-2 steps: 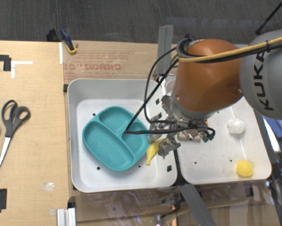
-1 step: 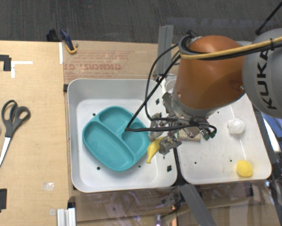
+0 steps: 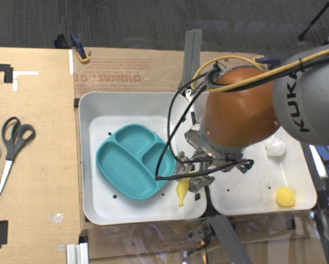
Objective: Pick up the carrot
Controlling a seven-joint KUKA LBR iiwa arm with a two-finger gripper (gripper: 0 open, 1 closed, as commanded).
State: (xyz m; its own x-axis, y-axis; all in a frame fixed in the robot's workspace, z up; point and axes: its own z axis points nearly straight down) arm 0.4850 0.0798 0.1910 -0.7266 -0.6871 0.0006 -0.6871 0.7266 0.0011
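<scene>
Low centre of the frame, the gripper (image 3: 193, 181), jaw state impossible to tell, hangs over the yellowish carrot (image 3: 182, 192); centre on it before closing.

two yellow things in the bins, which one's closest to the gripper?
The long tapered yellow piece in the left bin, just below the gripper. The round yellow ball lies far off in the right bin.

two white bins (image 3: 87, 164) side by side on the bench; one teal divided plate (image 3: 129, 161) with three compartments, in the left bin; one yellow banana-like piece (image 3: 182, 191) by the divider; one yellow ball (image 3: 285, 197) and one white ball (image 3: 275, 147) in the right bin; one pair of scissors (image 3: 11, 142) on the cardboard; one arm (image 3: 241, 111) with one gripper (image 3: 196, 175); one blue clip (image 3: 79, 47) at the back edge
</scene>
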